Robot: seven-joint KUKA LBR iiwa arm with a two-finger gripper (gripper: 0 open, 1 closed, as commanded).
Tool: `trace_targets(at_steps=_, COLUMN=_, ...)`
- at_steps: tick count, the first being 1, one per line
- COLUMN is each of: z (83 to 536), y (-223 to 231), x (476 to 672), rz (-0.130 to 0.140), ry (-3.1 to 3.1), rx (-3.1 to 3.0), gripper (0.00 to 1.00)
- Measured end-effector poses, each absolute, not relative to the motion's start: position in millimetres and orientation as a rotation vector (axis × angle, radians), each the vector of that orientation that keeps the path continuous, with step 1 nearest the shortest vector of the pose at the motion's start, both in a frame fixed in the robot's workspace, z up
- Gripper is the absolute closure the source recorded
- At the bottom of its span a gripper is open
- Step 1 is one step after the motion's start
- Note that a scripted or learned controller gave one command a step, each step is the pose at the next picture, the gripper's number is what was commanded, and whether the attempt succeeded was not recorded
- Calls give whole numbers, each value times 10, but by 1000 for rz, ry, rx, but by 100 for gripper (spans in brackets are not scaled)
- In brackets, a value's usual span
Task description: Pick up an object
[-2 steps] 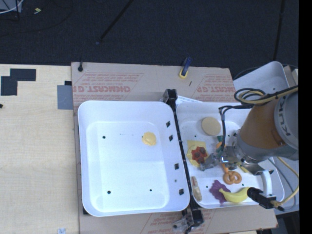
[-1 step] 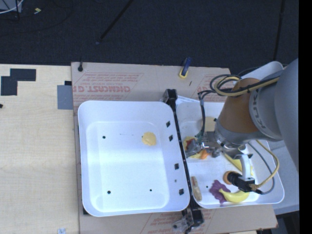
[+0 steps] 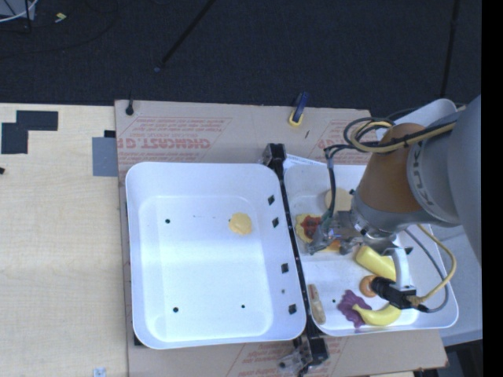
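My gripper [image 3: 321, 240] reaches down into the right bin [image 3: 440, 309] near its left wall, among a cluster of small objects. A red piece [image 3: 308, 225] and an orange bit [image 3: 343, 247] lie right beside the fingers. The arm's orange band hangs over the bin's upper part. A yellow banana-shaped object [image 3: 376, 262] lies just right of the gripper, and another yellow banana [image 3: 379, 315] rests near the front rim beside a purple object [image 3: 347, 305]. A small yellow ball [image 3: 240, 225] sits alone in the left bin [image 3: 157, 210]. Nothing visible sits between the fingers.
A tan stick-like object [image 3: 316, 303] lies along the right bin's left wall. An orange round object [image 3: 368, 287] sits between the bananas. Black cables run over the right bin's front right. A black divider [image 3: 288, 234] separates the bins. A yellow-blue clamp [image 3: 297, 110] stands on the cardboard behind.
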State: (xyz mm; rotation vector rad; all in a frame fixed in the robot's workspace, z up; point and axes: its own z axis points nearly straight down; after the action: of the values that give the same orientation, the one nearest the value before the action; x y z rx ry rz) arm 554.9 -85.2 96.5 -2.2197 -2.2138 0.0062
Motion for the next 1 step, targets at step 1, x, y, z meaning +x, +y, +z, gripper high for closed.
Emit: trace_targets(at_steps=1, z=1430, y=-847, x=6084, rz=-1, ry=-2223, rx=-2221, gripper=100)
